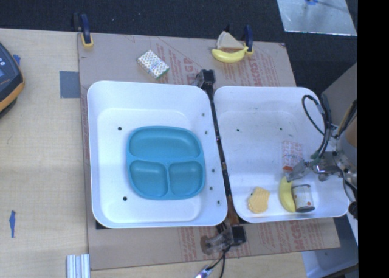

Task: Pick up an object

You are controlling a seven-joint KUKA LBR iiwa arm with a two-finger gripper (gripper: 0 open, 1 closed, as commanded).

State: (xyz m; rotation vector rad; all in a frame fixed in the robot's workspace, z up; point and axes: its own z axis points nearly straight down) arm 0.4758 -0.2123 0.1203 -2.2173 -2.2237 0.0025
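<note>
The bench (42, 149) carries a brown cardboard sheet (182, 58), and on it two shallow white bins sit side by side, their inner walls touching. The left bin (103, 149) holds a blue divided plate (165, 162), lying flat near its middle, three compartments visible, nothing in them.

The right bin (261, 112) holds three small items along its near edge: a pale yellow ridged piece (258, 200) at the left, a yellow banana (285, 194) standing roughly on end beside it, and a small can (302, 198) touching the banana's right side. The can's label is too blurred to read. A faint reddish mark (293, 149) shows on the bin floor above them; its nature is unclear.

The arm enters at the right edge and is largely cut off; cables (316, 118) loop over the bin's right wall. The gripper (304, 172) sits low at the right side of this bin, just above the can and banana. Its working end is a cluttered blur, so I cannot tell whether it has hold of anything.

Behind the bins, on the cardboard, lie a second banana (229, 55) and a small patterned box (152, 64). A device (9, 82) is cut off at the left edge.
</note>
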